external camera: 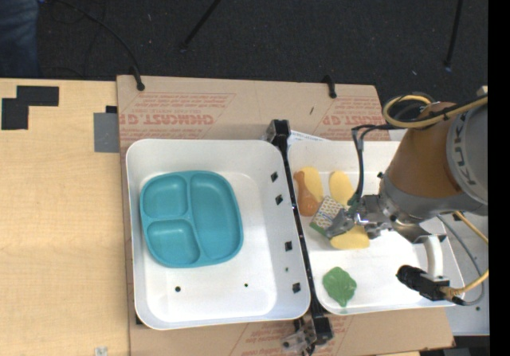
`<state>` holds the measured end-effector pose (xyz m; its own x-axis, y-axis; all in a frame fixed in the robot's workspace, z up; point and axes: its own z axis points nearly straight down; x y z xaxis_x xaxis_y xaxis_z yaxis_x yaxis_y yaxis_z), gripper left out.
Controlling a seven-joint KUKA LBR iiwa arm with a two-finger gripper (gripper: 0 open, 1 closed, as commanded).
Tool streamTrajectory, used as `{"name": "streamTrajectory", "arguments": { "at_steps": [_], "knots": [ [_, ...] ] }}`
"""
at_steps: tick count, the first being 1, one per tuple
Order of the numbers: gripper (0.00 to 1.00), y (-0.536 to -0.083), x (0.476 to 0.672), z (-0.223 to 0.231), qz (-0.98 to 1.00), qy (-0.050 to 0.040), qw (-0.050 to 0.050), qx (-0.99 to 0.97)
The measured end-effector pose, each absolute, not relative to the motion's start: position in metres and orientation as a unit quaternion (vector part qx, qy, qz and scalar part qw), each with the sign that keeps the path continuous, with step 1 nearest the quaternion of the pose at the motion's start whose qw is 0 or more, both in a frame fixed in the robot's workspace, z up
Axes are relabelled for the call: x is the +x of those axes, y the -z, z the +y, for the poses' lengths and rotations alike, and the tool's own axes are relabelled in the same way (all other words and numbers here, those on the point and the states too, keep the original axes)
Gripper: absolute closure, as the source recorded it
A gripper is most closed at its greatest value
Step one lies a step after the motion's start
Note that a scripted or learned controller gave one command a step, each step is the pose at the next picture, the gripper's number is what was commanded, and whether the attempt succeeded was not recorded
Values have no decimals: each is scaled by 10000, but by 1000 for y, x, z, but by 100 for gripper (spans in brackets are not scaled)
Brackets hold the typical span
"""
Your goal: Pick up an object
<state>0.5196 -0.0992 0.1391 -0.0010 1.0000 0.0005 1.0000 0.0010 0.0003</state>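
Yellow, rounded and soft-looking, a small object point(351, 240) lies in the right bin point(382, 295) just below the gripper point(343, 223), touching or nearly touching its tips; whether the tips are parted or closed cannot be told. Nearby lie another yellow piece point(341, 185), an orange piece point(307, 193) and a green lump point(340, 286); a teal divided plate point(191, 217) sits in the left bin point(263, 291).

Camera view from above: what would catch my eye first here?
Probably the teal divided plate, lying alone in the left white bin. Next, the grey-and-orange arm reaching into the right bin, its gripper down among yellow pieces, with a green lump nearer the front.
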Motion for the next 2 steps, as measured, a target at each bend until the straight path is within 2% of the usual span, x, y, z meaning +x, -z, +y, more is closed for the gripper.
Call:
{"name": "streamTrajectory", "arguments": {
  "at_steps": [2],
  "knots": [
    [100,-231,528,-91,-7074,6,-7,-7068]
  ]
}}
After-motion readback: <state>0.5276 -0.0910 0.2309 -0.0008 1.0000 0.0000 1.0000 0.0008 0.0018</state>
